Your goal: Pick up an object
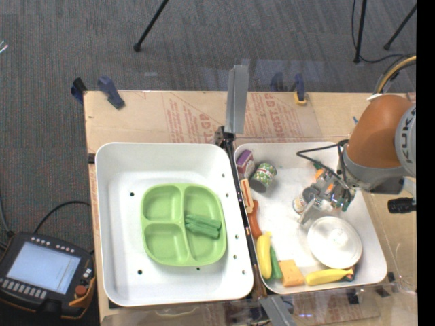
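Camera view: gripper [314, 201] beside white lid [334, 242]

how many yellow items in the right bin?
2. One yellow piece stands upright along the left wall of the right bin; another lies along the front wall by the silver lid. Others may be hidden.

Open floor mid right bin [285, 202]; white lid [334, 242], can [263, 175], bananas [263, 255] around it.
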You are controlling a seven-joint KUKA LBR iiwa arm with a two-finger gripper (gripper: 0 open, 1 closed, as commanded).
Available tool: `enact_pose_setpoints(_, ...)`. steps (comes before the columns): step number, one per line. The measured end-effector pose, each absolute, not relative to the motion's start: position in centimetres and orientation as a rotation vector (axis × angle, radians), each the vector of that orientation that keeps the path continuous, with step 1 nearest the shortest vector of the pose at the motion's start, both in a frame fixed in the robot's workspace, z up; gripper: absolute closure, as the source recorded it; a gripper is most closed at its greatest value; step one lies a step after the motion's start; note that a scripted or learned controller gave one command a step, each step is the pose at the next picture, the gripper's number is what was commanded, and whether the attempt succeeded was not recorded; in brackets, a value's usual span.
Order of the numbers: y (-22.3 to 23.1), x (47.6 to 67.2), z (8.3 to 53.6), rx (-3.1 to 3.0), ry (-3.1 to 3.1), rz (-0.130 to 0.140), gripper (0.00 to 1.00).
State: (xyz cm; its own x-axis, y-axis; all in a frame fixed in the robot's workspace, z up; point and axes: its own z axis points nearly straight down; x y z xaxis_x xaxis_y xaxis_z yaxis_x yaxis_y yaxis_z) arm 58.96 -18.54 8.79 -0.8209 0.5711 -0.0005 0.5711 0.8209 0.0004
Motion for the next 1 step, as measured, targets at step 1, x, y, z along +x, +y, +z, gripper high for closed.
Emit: enact_pose_setpoints(1,-12.88,63.36,8.77,1.103,2.941,0.004,0.00)
